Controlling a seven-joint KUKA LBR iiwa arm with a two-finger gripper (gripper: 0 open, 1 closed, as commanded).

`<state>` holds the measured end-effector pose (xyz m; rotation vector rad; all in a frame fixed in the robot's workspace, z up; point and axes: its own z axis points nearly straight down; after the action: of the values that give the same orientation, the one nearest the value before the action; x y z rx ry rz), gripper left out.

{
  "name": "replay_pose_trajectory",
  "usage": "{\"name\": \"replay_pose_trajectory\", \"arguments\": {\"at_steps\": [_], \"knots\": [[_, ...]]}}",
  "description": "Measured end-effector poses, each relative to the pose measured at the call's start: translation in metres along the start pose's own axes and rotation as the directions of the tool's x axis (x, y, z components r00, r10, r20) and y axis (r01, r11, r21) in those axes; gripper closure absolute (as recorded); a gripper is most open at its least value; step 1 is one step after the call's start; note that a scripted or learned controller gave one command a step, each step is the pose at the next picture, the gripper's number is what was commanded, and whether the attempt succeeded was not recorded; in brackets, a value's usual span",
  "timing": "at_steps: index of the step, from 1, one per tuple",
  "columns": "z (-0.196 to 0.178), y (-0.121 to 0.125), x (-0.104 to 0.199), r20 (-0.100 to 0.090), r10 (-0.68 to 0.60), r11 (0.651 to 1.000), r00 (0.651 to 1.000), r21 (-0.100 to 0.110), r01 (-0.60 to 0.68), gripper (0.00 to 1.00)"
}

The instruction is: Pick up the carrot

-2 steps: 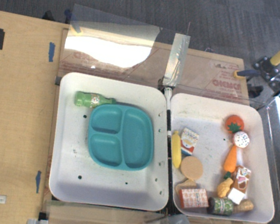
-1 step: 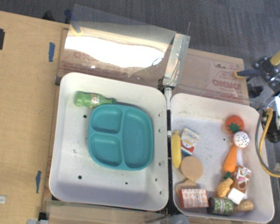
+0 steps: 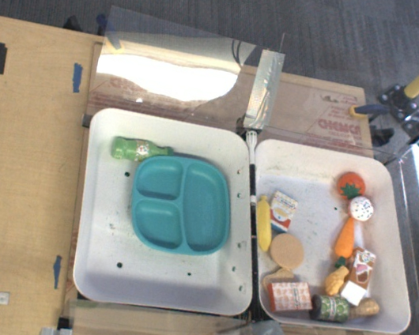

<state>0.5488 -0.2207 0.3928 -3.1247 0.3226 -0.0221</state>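
Where tomato (image 3: 350, 184) and ball (image 3: 361, 209) crowd, carrot (image 3: 346, 238) lies

I see two white bins side by side. The left bin (image 3: 88, 262) has a teal tray (image 3: 181, 203) in the middle and a green bottle (image 3: 139, 149) at its upper left. The right bin (image 3: 398, 236) is full of toy food. The carrot (image 3: 346, 237) stands on the right side, just under a white ball (image 3: 361, 209) and a tomato (image 3: 351, 184). A banana (image 3: 264, 223) lies along the left side.
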Motion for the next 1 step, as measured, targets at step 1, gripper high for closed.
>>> {"name": "replay_pose_trajectory", "arguments": {"at_steps": [1], "knots": [[0.106,0.0136,-0.0604,0.021,-0.005,1.0,1.0,0.007,0.005,1.0]]}}
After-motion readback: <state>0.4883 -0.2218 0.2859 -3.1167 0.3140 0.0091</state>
